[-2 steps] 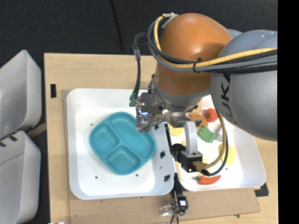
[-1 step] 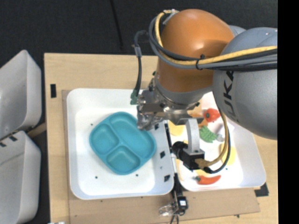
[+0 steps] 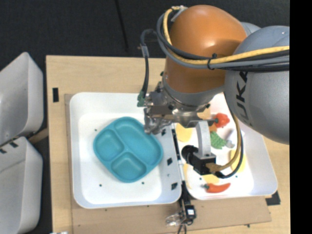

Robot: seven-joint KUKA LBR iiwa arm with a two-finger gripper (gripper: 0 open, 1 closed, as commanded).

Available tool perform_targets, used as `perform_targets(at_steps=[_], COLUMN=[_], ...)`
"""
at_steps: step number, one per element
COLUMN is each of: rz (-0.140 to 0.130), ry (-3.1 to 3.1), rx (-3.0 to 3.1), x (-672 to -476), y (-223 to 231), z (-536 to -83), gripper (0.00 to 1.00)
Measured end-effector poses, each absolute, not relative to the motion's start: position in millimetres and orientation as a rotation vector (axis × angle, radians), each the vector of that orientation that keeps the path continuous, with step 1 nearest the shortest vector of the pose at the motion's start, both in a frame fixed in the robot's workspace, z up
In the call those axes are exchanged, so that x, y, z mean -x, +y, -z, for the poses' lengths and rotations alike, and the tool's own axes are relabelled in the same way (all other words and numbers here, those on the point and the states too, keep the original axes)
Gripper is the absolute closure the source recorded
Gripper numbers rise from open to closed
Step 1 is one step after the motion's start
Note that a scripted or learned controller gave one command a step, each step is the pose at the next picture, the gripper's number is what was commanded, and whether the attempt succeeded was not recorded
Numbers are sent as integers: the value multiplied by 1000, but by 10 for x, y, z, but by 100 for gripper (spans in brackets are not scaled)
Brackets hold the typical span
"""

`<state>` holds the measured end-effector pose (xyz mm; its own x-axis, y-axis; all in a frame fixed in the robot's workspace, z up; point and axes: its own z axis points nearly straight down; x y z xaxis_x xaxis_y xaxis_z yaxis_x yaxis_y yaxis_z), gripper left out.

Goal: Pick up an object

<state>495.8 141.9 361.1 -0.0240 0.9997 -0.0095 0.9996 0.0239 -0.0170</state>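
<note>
A blue divided plate [image 3: 127, 150] lies flat in the left bin [image 3: 85, 189]. My gripper [image 3: 152, 124] hangs over the plate's upper right rim, close to the wall between the two bins. The large arm body hides most of it from above. Nothing shows in its grasp. The right bin [image 3: 258, 177] holds small toy foods: a red and orange piece [image 3: 222, 120], a green piece [image 3: 227, 143], a yellow piece [image 3: 183, 132] and a red pepper-like piece [image 3: 218, 188] near its front edge.
The arm [image 3: 209, 48] covers the back half of the right bin. White bin floor lies bare around the plate on its left and front. White padded shapes [image 3: 17, 96] stand beyond the bench's left edge.
</note>
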Motion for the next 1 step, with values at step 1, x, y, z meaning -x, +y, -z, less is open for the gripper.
perform_targets(at_steps=[1], rz=[-37], ry=[-2252], rx=[2182], x=[-4970], y=[1417], z=[-3692], gripper=[100])
